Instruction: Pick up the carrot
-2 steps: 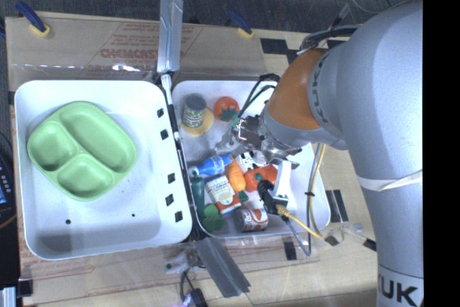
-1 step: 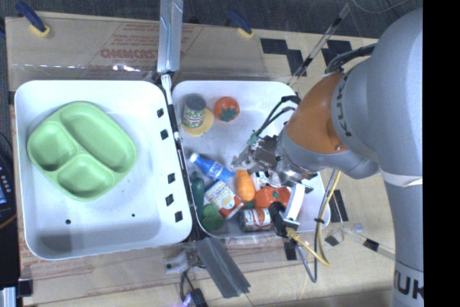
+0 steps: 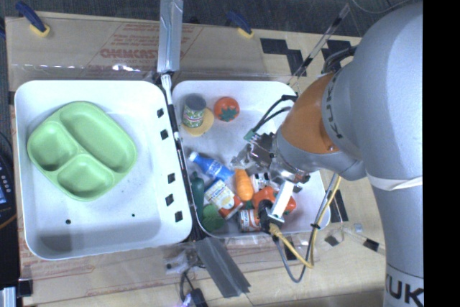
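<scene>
I see the carrot (image 3: 245, 185) lying in the right bin (image 3: 305, 93), crowded between a blue bottle (image 3: 209, 166) and red toys. My gripper (image 3: 267, 170) hovers beside it; its opening I cannot tell. Clutter risks grabbing a neighbour instead.

The carrot (image 3: 245, 185) lies hemmed in: a packet (image 3: 219, 194) at nine o'clock, a bottle (image 3: 210, 166) at ten, the gripper (image 3: 267, 170) crowding two. Open floor lies at twelve.
</scene>
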